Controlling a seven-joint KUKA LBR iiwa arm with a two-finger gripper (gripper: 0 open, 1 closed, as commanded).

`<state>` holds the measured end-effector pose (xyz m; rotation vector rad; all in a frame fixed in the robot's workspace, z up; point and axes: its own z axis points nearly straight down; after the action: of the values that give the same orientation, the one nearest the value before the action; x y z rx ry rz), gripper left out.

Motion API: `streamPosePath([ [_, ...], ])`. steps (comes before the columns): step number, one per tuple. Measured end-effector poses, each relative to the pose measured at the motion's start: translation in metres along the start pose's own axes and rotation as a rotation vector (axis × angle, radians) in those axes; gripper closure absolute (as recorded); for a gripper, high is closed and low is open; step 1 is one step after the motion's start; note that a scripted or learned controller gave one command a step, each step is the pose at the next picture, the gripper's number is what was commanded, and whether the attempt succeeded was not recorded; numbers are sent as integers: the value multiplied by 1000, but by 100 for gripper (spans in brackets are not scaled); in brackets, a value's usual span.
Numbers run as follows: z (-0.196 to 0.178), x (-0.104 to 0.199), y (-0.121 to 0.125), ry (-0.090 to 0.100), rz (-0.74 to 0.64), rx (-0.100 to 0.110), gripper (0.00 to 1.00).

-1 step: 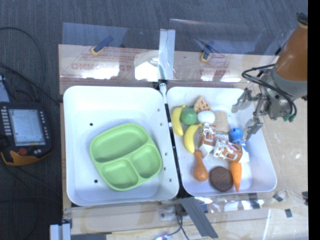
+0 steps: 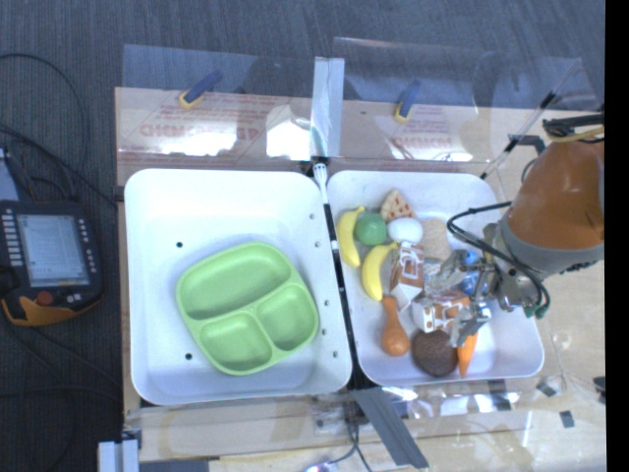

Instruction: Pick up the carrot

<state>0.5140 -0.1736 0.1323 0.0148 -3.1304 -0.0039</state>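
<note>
The end effector (image 2: 479,308) hangs low over the right bin (image 2: 511,367), among the clutter there; whether it is open or closed cannot be told. The carrot (image 2: 466,352) lies just below it, near the bin's front edge beside a brown round item (image 2: 432,353). Its long axis runs steeply, tip toward the front edge.
</note>
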Motion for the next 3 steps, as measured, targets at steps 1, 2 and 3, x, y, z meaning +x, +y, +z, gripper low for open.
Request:
streamPosePath([
  [1,34,12,-21,-39,-38,5,0],
  [2,33,-31,50,-46,-5,11,0],
  [3,33,11,4,-52,-55,13,0],
])
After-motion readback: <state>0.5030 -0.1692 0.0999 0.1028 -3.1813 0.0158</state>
